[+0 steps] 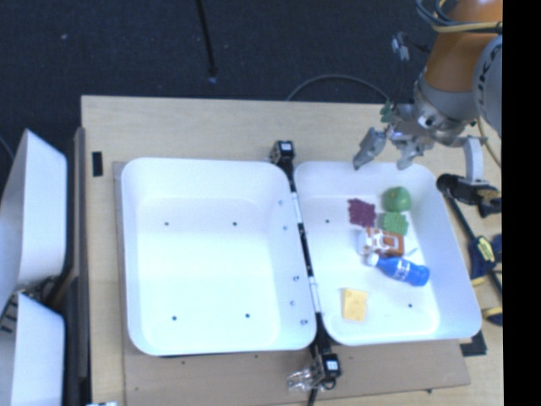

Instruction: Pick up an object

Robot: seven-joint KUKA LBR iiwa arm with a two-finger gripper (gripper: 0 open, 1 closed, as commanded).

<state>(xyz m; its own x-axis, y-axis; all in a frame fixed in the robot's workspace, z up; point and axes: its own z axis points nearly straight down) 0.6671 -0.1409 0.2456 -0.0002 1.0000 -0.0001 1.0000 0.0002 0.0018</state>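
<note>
Nearest the lens, a metal clip (pixel 311 377) on the bench's front edge, just below the seam between the two bins. Beyond it the right bin (pixel 439 307), taken as the landmark for all else. Near that bin's front, a yellow square piece (pixel 354 304), lying flat and apart from the rest. Further back, toward the bin's middle, a blue bottle (pixel 404 270) lying on its side, touching an orange-and-white item (pixel 385 244) just behind it. Behind that, a green block (pixel 395 222) and a green ball (pixel 396 198), close together, with a dark purple piece (pixel 363 212) just left of them. Left of the right bin, sharing its edge, the left bin (pixel 161 227). Above the right bin's back rim, the gripper (pixel 390 152), fingers spread apart, nothing between them, poised well clear of the cluster. Above the gripper, the grey arm with its orange band (pixel 467 24), reaching in from the right.
</note>
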